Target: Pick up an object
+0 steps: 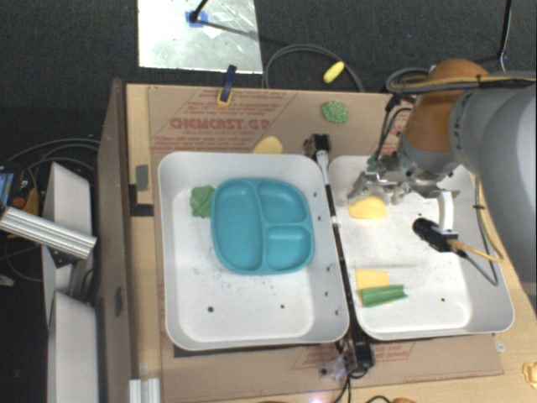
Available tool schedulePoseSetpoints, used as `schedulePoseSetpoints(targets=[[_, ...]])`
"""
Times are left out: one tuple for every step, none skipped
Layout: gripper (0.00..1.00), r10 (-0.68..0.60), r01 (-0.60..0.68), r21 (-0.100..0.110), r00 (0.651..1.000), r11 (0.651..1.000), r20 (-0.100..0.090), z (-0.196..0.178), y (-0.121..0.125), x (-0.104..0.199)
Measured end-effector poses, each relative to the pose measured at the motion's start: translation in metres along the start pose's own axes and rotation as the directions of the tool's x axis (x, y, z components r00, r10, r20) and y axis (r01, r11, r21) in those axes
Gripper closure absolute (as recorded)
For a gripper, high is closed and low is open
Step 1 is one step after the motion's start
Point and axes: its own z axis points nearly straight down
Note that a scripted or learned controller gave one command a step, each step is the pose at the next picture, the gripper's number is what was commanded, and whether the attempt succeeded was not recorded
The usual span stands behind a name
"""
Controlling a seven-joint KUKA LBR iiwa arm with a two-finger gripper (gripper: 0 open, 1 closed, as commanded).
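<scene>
Claw (379, 190) low over yellow piece (367, 209) near right bin's (487, 305) back-left corner, grip state unclear.

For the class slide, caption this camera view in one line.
Grey arm's gripper poised over a yellow piece in the right bin.

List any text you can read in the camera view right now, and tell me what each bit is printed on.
"CHEMCAST G P", approximately: large red letters on the brown cardboard sheet under the bins; the last characters are blurred.
Smaller red lines above and below it on the same sheet: too blurred to read.
Red print on the cardboard at the near edge: too small to read.
</scene>
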Motion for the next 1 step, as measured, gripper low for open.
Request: schedulePoseSetpoints(targets=[[0.0,-0.004,0.004,-0.008,1.0,1.0,0.0,-0.017,0.0237,-0.0063]])
